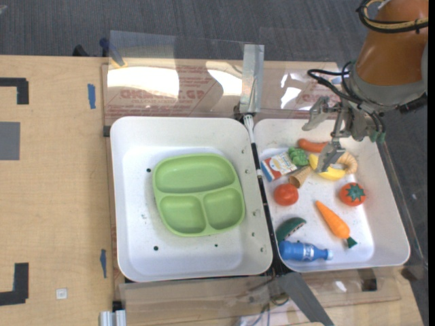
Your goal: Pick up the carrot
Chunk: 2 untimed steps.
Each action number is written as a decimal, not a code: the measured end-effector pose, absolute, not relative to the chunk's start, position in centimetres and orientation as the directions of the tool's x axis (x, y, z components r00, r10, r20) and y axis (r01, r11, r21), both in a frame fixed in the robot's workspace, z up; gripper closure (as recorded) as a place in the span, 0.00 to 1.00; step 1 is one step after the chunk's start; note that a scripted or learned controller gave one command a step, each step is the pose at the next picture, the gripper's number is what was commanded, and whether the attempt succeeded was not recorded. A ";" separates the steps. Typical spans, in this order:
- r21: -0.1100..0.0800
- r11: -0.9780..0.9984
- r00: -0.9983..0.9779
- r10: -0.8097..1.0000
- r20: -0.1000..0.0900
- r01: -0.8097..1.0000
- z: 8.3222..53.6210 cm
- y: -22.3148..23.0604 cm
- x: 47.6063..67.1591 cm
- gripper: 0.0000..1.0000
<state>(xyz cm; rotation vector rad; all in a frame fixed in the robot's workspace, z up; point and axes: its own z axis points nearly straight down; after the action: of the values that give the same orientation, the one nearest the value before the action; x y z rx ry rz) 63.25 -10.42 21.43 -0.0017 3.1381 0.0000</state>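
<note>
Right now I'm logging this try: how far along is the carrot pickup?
Nothing looks done yet: the carrot lies loose in the right bin. The tool hangs over the banana, apart from the carrot. Left: move over it, grip, lift.

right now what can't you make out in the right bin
- Gripper: too small and cluttered in the camera view to tell how it is set.
- Banana: partly covered by the gripper.
- Orange sausage-like piece: too small to name.
- Packet: print too small to read.
- Carrot: plain to see, lying apart from the gripper.
</note>
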 end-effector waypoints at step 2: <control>0.000 0.976 -0.976 0.218 -0.027 0.218 9.3 -13.7 49.3 0.00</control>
<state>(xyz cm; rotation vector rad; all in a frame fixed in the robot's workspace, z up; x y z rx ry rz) 49.35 -13.66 9.26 0.3421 3.0957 -0.0043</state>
